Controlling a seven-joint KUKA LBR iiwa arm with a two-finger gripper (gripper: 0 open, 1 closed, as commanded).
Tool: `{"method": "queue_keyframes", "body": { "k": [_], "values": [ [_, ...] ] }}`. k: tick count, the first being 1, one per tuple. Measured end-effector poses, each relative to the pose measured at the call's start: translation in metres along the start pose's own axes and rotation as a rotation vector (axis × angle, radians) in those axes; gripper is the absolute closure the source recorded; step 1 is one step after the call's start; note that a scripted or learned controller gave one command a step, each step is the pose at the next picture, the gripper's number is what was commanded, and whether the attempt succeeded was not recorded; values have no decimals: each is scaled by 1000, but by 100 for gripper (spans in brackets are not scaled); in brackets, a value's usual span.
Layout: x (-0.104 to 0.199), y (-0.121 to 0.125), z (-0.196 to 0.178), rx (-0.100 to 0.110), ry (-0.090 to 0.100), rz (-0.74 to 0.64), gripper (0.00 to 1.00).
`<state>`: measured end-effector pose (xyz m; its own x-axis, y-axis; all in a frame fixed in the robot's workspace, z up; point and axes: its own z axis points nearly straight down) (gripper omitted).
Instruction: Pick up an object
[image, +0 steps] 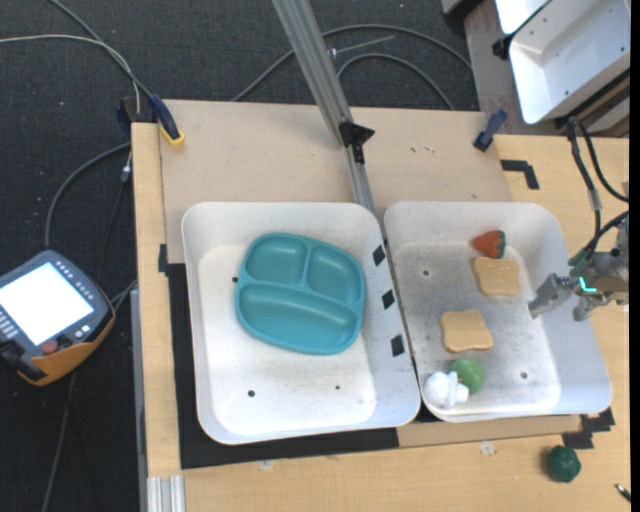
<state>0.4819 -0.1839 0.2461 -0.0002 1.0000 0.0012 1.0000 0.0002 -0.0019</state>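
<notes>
1. The tool (568, 291) is seen at the right edge of the view, over the right rim of the right bin (570, 380), with little of the arm visible behind it.
2. Two grey fingers are spread apart, one slanting toward the bin's floor and one pointing down beside the rim; nothing is held between them, so the tool is read as open.
3. A small green light is seen on the tool's body, just above the fingers.
4. Two shallow white bins are set side by side on the tabletop (260, 150), touching along their inner rims.
5. In the left bin (215, 400) a teal divided plate (299, 292) is laid flat, with three compartments, all of them bare.
6. In the right bin, a red strawberry-like piece (489, 242) is found near the far side, with a tan toast slice (498, 277) just in front of it.
7. A second tan slice (466, 330) is placed near the bin's middle, apart from the first.
8. A green lump (469, 375) and a white lump (442, 389) are seen touching each other at the near left corner of the right bin.
9. All of these pieces are well apart from the tool's fingers.
10. A dark green ball (563, 463) is seen on the tabletop outside the right bin, near its near right corner.
11. A handheld screen unit (48, 315) is lying on the dark floor to the left.
</notes>
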Motion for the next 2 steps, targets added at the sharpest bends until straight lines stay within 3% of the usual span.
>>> {"method": "queue_keyframes", "body": {
  "k": [1, 2],
  "values": [
    [0, 1, -1, -2, -1, 0, 0],
    [9, 2, 46, 3, 2, 0, 0]
  ]
}}
